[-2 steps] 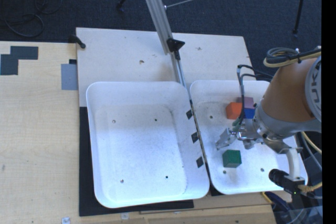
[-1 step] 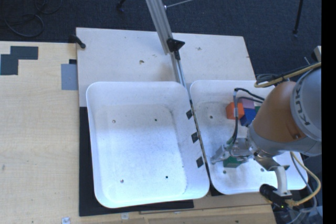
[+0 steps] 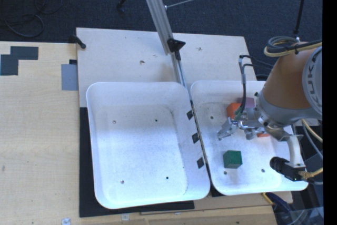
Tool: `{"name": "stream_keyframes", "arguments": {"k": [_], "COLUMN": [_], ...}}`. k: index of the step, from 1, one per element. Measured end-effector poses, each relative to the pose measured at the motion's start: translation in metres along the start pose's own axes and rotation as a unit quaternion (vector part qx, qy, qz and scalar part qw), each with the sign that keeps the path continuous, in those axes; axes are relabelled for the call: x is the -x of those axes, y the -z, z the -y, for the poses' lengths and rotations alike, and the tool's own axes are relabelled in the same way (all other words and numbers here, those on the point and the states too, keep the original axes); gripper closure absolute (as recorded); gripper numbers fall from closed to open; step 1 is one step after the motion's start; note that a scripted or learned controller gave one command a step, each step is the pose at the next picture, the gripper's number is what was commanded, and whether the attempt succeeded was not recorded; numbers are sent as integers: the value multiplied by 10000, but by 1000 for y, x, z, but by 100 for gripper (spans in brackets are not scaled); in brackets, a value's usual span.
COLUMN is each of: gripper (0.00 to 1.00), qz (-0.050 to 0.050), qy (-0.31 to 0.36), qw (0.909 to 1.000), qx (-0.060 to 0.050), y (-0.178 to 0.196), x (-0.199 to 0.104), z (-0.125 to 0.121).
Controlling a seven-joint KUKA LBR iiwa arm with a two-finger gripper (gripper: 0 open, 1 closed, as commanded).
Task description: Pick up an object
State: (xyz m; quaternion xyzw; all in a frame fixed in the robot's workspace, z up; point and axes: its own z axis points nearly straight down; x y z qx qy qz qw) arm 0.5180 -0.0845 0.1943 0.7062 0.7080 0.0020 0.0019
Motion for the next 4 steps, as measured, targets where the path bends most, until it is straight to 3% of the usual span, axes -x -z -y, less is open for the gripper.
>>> {"name": "stream_keyframes", "arguments": {"k": [1,2,3,4], "gripper": [0,100,100,100], "qz": [-3,-12,-21,-2], "qy": [-4,-18,28,17], "qw": [10000,10000,10000,10000], "qx": [-15,-54,-17,-44], "y": [-92,-85,-1,-5], "x": [48,49,-50,-119], "z": [28,30,30,18]}}
